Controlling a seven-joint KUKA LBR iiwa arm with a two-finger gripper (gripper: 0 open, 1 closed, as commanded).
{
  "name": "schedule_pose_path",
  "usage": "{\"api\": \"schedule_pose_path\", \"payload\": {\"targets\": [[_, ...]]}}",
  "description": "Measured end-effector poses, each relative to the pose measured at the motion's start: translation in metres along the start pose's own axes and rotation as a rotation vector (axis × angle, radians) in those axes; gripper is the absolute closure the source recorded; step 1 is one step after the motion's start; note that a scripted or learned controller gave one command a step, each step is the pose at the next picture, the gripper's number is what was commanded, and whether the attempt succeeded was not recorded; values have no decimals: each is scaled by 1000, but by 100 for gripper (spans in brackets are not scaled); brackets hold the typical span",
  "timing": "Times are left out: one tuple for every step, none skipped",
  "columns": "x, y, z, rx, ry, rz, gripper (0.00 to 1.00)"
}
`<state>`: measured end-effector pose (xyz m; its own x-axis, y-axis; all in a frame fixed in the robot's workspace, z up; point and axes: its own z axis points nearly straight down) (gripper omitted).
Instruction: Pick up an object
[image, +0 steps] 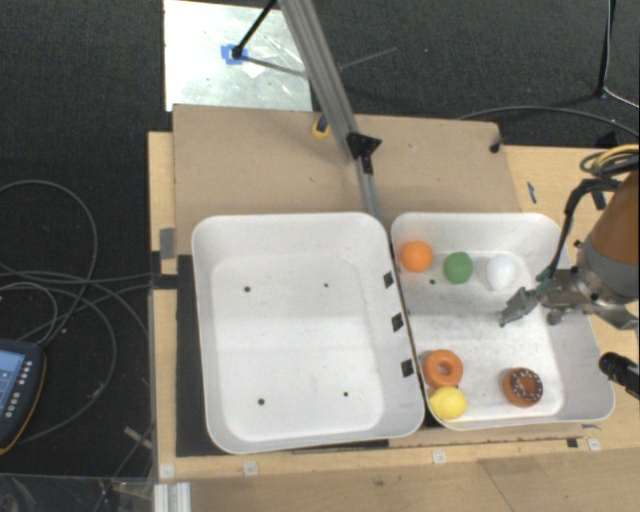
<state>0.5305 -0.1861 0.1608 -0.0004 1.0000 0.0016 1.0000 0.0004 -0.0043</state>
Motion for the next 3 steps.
{"api": "schedule_pose_path", "payload": {"targets": [[2,3,62,0,0,0,0],[2,4,70,-4,-1,-1,0],[2,5,59,-8,-2,-1,100]]}}
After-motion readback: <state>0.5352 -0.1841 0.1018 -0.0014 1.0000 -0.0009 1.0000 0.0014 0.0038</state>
